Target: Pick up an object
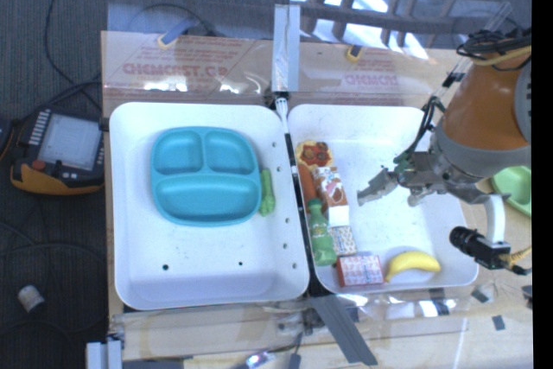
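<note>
Hovering tool (pixel 390 188), fingers seemingly apart, nothing between; banana (pixel 412 263) lies below-right, well apart.

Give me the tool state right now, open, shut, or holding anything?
Tool: open, holding nothing, above the right bin, apart from the banana.

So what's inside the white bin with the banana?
The right bin holds a banana, a red box and a row of toy foods along its left wall. The arm covers the bin's right side.
</note>
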